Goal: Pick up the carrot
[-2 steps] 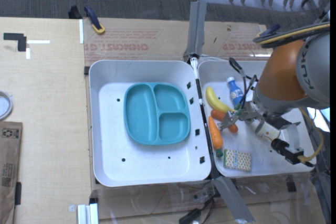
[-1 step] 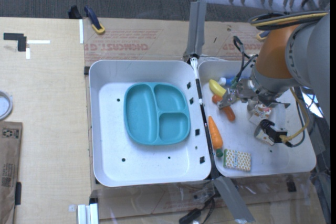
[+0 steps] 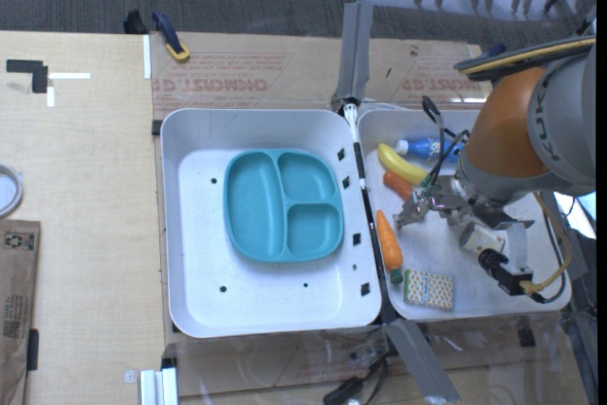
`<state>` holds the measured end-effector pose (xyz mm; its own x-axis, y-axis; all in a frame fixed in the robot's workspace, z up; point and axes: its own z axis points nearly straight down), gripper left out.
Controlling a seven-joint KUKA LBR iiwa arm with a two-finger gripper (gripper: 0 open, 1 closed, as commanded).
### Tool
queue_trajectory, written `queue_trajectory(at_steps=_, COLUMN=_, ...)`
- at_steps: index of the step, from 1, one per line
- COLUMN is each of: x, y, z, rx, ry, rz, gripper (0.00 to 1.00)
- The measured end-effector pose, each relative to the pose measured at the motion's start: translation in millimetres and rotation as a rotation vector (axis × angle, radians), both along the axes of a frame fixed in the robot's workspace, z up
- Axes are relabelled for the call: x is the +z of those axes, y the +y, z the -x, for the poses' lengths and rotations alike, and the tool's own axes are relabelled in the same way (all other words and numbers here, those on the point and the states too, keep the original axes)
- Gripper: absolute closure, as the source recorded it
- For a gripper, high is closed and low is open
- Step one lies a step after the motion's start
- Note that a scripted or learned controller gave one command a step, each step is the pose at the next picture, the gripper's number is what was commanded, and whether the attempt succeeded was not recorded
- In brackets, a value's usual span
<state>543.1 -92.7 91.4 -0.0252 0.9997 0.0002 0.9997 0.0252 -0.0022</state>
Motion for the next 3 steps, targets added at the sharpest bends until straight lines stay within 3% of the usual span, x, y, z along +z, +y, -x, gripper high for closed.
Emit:
queue_trajectory(at_steps=1, x=0, y=-8, z=-59, rx=-0.177, ry=0.0, rz=0.001, gripper=0.0)
queue_trajectory(at_steps=2, x=85, y=-82, z=-80, rx=0.198, ry=-0.004, rz=0.003, gripper=0.0)
queue_trajectory(at_steps=3, x=100, y=33, z=-41, rx=0.074, ry=-0.001, rz=0.0, gripper=0.0)
